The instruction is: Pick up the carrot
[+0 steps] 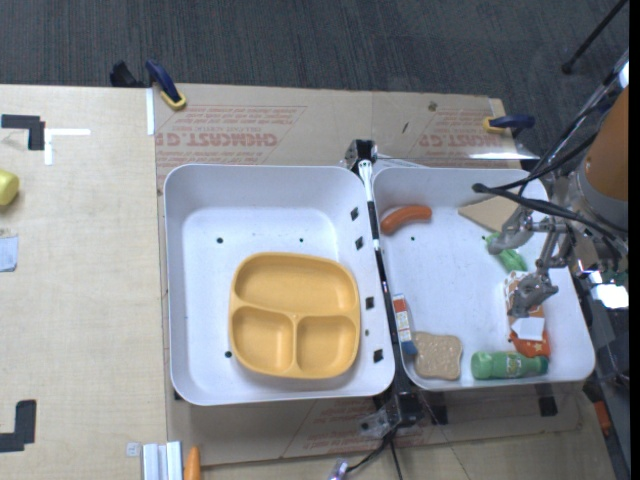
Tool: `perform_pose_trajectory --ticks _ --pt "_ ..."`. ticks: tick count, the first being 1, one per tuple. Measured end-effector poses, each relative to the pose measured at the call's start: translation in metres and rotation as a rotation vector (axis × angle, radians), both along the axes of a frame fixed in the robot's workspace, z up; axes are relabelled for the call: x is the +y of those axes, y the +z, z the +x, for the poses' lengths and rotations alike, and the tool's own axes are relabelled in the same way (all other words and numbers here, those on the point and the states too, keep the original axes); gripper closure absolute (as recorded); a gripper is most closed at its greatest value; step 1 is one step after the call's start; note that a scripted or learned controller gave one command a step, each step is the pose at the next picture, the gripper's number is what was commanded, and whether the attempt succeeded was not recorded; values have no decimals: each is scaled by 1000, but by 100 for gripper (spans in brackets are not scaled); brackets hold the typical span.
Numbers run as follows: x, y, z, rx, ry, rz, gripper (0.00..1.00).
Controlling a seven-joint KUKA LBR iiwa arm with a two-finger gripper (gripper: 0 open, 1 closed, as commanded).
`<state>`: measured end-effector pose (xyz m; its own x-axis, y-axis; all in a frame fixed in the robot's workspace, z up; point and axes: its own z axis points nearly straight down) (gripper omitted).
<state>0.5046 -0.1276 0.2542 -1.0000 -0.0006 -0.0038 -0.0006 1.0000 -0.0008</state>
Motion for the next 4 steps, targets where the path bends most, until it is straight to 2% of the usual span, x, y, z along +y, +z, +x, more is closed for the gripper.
perform_pose_trajectory --ticks 1,2,3,4 --pt "54 -62 -5 -1 78 0 0" --pt "127 -62 -9 0 111 1 0" --pt "185 -63 6 0 -58 1 0" --pt "250 -135 31 5 -86 1 0"
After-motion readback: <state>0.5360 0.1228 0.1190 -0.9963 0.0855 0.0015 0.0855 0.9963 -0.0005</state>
